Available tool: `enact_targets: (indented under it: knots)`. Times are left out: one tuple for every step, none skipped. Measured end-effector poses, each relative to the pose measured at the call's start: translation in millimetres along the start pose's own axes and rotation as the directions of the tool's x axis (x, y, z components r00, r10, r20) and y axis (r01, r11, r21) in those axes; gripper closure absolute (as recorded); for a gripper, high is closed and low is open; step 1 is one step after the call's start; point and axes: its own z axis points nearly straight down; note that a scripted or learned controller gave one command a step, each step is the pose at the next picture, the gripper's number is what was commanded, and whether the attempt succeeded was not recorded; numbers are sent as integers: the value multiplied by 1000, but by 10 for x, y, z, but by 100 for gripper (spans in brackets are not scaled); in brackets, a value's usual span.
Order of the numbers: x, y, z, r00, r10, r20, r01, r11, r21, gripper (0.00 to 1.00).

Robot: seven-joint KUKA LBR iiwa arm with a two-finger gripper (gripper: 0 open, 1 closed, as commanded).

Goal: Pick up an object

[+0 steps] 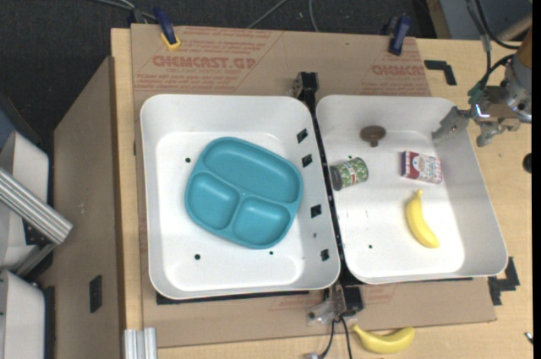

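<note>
The right bin [473, 256] holds a yellow banana [421, 220], a red and white carton [420, 167], a green can [349, 173] lying on its side, and a small brown round object [372, 133]. My gripper [467, 129] hangs over the bin's upper right rim, right of the carton and above it in the view. Its two grey fingers [448, 126] stand spread apart, open, with nothing between them. It touches none of the objects.
In the left bin [161, 247] lies a teal divided plate [243, 192]. A second banana [387, 338] lies outside the bins at the bench's front edge. Clamps and cables run along the back of the bench.
</note>
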Motion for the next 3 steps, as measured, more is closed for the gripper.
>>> enact_targets:
  knots:
    - [9, 31, -88, 1000, -4, 4, 4, 1000, -14, 0]
    - [-26, -1, 343, 1000, -3, 2, 3, 1000, -10, 0]
    - [-7, 22, 973, 1000, -4, 2, 4, 1000, -9, 0]
